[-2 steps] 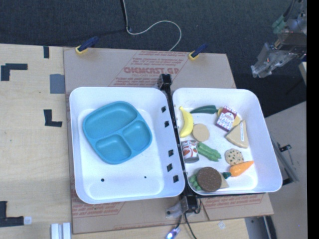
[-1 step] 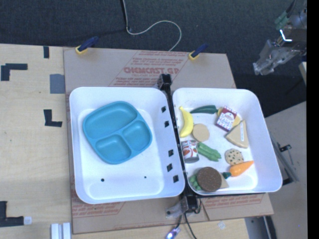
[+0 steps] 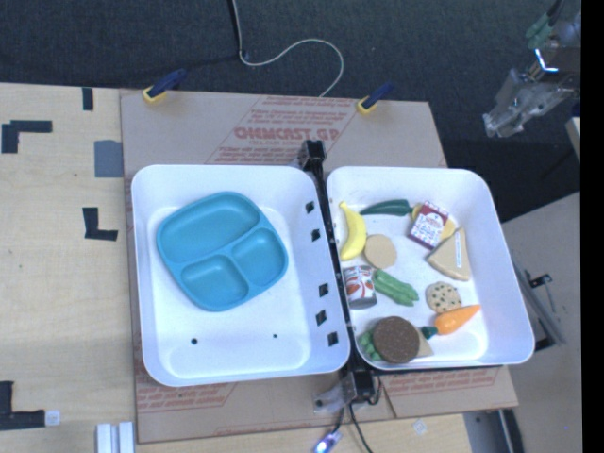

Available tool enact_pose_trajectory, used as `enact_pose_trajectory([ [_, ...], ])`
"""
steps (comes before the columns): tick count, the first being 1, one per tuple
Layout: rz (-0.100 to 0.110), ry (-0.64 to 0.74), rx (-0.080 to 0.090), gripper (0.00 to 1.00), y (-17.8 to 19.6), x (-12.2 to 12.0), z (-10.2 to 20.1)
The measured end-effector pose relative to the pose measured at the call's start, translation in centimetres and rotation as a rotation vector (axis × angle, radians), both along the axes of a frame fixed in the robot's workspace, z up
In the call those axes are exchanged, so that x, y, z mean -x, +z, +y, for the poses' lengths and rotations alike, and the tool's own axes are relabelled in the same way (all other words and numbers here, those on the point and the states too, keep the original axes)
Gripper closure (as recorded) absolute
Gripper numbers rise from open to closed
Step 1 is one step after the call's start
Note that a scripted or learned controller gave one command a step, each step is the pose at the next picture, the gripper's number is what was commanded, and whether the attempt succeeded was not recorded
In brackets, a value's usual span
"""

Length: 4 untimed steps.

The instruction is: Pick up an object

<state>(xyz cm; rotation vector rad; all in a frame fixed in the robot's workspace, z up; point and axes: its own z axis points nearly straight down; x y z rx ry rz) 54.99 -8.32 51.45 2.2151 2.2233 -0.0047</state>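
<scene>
You are watching the gripper point(image 3: 517, 111) hovering beyond the right bin's point(image 3: 491, 201) far-right corner; finger state cannot be told. The banana point(image 3: 352, 231) is lying near that bin's left wall; crowded neighbours risk a mis-grasp.

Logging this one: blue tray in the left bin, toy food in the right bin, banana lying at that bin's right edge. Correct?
One slip. The camera view shows the banana at the left edge of the right bin, beside the divider. The blue tray is in the left bin, as you say.

floor: dark carpet point(image 3: 113, 17) | bench: pale wood point(image 3: 57, 328) | cardboard sheet point(image 3: 283, 130)
</scene>
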Motion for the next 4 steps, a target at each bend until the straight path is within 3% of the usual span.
enact_pose_trajectory([
  [4,0.0,0.001,0.004,1.0,4.0,-0.2,0.1],
])
